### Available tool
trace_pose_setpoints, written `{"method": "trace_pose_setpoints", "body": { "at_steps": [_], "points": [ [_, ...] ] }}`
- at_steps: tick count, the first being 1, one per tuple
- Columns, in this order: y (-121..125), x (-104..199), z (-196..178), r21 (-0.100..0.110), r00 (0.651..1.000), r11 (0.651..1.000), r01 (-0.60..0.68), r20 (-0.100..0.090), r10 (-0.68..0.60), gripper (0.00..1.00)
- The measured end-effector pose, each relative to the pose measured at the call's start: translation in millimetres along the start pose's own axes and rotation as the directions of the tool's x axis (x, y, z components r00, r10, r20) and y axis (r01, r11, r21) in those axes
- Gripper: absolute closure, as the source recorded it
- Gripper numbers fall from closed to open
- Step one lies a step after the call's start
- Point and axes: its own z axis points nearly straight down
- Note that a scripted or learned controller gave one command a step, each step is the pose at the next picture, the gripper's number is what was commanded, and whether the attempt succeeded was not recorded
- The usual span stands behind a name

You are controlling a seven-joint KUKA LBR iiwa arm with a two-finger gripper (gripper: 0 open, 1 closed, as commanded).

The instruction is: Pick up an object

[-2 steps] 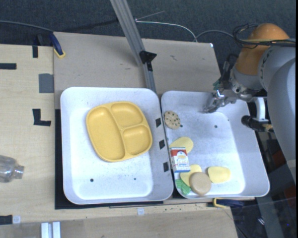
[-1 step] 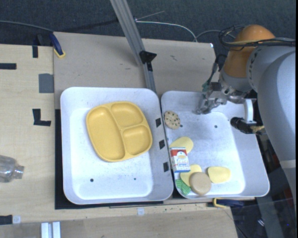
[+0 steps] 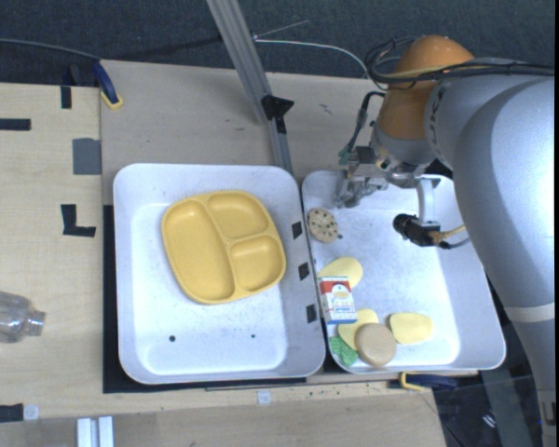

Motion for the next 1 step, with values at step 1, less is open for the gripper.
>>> {"method": "trace_pose_setpoints", "body": {
  "at_steps": [1],
  "points": [
    [-1.8,-55.8,13.3,0.013,1.000,1.000,0.003,-0.010,-0.003,1.00]
  ]
}}
